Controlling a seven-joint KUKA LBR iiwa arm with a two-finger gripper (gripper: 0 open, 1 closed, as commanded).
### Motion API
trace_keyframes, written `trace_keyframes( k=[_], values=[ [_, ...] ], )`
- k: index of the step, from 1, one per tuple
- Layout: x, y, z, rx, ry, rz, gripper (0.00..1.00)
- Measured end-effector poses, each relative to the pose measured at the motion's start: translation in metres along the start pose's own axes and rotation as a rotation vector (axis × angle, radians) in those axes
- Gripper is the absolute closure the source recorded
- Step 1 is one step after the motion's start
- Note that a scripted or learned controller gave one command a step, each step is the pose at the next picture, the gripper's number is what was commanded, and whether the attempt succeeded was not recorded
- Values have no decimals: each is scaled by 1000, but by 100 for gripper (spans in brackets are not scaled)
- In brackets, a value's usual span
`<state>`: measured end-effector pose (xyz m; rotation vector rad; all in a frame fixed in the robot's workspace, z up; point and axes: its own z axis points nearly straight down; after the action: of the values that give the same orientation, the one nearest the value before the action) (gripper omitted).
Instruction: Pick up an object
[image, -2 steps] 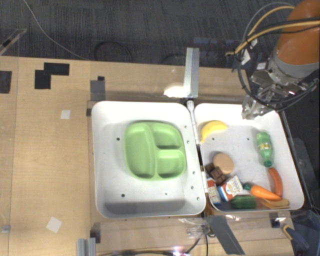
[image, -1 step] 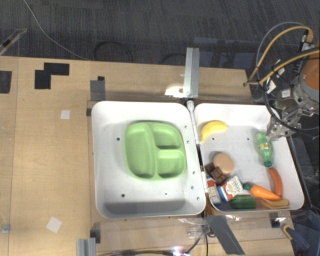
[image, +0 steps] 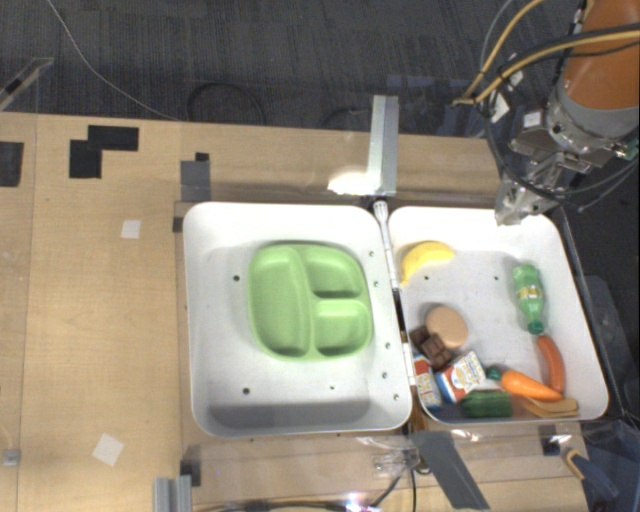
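Looking down, I see my claw (image: 513, 207) hovering at 2 o'clock over the far rim of the right bin (image: 470, 245); can't tell its state. Pickable stuff sits in that bin: yellow banana (image: 427, 258) at 11, green bottle (image: 527, 294) at 3, carrot (image: 530, 385) w/ small carton (image: 462, 376) at 5-6. Left bin (image: 215, 300) holds a green divided tray (image: 307, 300).

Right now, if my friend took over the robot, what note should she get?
Gripper: up at the far right corner of the right white bin, nothing seen between its fingers.
Right bin: yellow banana, green bottle, round brown bun, orange carrot and more toy food.
Left white bin: green divided plate.
Done: nothing picked.
Left: lower, grab one object, lift.
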<state>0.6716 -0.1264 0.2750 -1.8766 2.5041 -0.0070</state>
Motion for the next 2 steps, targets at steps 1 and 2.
trace_keyframes(
  k=[1, 2],
  values=[
    [36, -7, 76, -9, 1, -449, 100],
    [70, -17, 120, -8, -1, -881, 100]
  ],
)
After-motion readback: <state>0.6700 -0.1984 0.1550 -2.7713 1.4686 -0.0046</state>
